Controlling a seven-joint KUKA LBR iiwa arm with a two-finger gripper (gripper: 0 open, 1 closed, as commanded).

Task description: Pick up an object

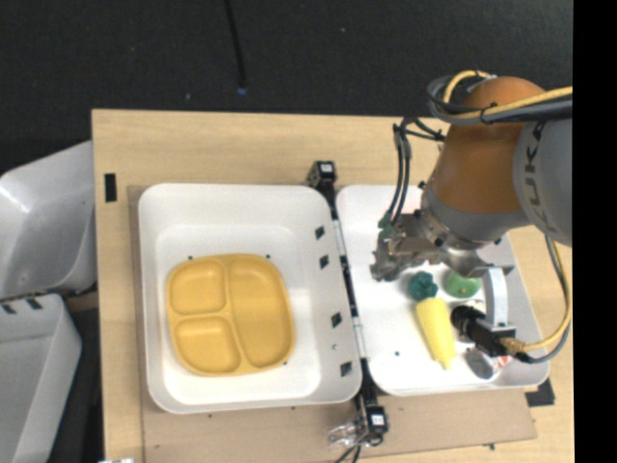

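A pale wooden bench (116, 143) on a dark floor bears two white bins. The left bin (154, 355) holds a yellow divided tray (231, 313). The gripper (400, 254) hangs over the right bin (405, 365), just left of a yellow corn cob (436, 331).

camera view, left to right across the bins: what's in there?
Yellow divided tray in the left bin → gripper over the right bin → teal object → yellow corn-like object → green object.
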